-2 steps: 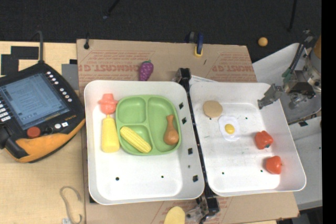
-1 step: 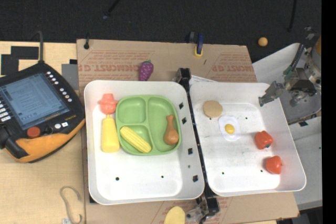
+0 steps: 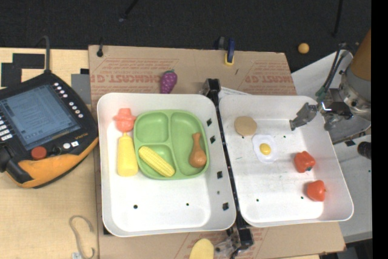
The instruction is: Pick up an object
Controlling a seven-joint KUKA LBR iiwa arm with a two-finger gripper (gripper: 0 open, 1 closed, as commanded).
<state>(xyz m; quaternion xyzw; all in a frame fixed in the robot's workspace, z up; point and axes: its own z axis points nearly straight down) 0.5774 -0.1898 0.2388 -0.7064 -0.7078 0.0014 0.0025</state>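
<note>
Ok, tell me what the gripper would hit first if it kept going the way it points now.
The gripper points left and slightly down over the right bin. Carried straight on, it would most likely meet the fried egg toy first, with the round tan cookie just above that line. Its height is unclear, so this is a guess.

End effector at right edge, tilted leftward, one grey finger visible.

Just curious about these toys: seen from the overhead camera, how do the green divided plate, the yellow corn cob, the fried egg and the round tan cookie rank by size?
Largest to smallest:
1. Green divided plate
2. Yellow corn cob
3. Fried egg and round tan cookie: too alike to rank.
</note>
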